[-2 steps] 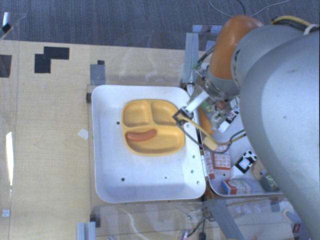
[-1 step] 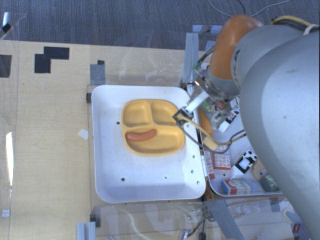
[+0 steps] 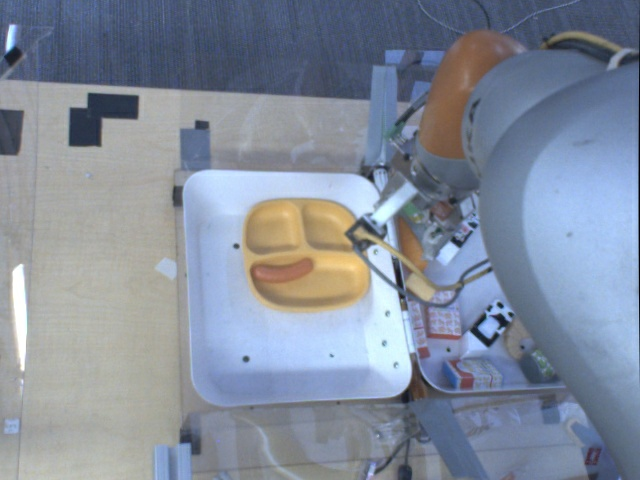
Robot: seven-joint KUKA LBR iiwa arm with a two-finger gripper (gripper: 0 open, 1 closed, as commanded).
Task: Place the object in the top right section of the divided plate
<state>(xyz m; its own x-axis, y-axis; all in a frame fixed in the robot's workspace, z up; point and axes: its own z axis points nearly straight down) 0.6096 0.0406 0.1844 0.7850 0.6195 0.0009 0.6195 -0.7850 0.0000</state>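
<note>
A yellow divided plate (image 3: 330, 222) lies in the left white bin (image 3: 230, 348). It has two small sections at the top and one wide section below. A reddish sausage (image 3: 283, 270) rests in the wide lower section, toward its left. My gripper (image 3: 438, 230) hangs over the left edge of the right bin, just right of the plate. An orange oblong object (image 3: 408, 245) shows directly beneath it, partly hidden by the gripper. I cannot tell whether the gripper holds it.
The right bin (image 3: 432, 376) holds a red-and-white small box (image 3: 472, 373), a card with a red pattern (image 3: 441, 321), a black-and-white piece (image 3: 492, 323) and a greenish item (image 3: 536, 367). The big grey arm covers most of that bin.
</note>
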